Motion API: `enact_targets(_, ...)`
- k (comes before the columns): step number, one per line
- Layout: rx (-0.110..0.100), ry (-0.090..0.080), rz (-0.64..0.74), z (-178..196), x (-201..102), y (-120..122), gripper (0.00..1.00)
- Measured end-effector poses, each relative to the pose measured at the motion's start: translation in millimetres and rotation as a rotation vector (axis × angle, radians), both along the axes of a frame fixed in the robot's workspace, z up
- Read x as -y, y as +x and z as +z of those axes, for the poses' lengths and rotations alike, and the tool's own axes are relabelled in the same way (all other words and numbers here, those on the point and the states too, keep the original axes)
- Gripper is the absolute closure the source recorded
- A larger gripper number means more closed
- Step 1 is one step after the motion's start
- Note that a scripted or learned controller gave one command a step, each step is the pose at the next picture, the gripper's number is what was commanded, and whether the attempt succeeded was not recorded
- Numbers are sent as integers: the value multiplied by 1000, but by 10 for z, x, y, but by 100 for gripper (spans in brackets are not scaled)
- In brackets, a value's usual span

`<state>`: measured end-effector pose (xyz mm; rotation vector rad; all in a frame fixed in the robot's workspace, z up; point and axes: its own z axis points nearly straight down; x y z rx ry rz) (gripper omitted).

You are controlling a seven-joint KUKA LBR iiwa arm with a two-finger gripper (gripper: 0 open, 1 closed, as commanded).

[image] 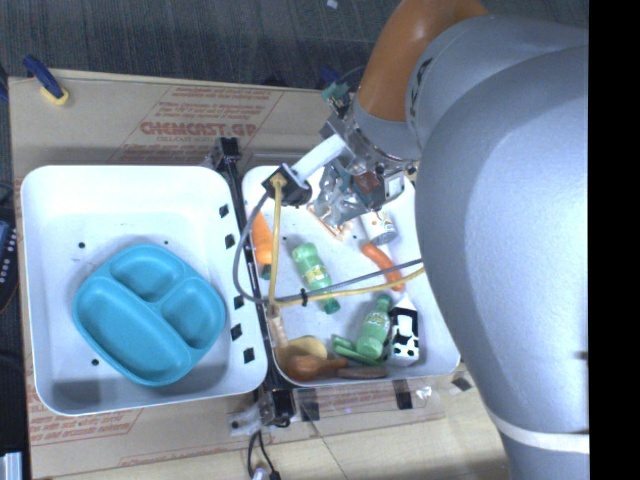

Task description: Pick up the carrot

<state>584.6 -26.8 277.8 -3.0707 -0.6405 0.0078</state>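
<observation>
The carrot (262,241), a short orange stick, lies along the left wall of the right bin (436,336), partly behind a yellow hose (273,258). My gripper (338,206) hangs over the upper middle of that bin, to the right of and slightly above the carrot, apart from it. Its metal parts are cluttered and I cannot make out how it is set. The big grey arm with its orange band (415,43) covers the right side of the bin.
The right bin also holds an orange-red long piece (379,259), two green bottles (312,268) (375,329), a black-and-white carton (404,336) and brown items (312,359) at the near end. A blue divided plate (150,313) sits in the left bin (50,208).
</observation>
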Motion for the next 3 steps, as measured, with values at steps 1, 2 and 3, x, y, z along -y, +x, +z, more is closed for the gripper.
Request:
enact_targets(1, -10, -5, -195, -896, -811, 57, 100)
enact_targets(2, -9, -3, -186, -903, -1865, -827, 100)
enact_targets(3, 2, -3, -196, -1858, -1964, -24, 100)
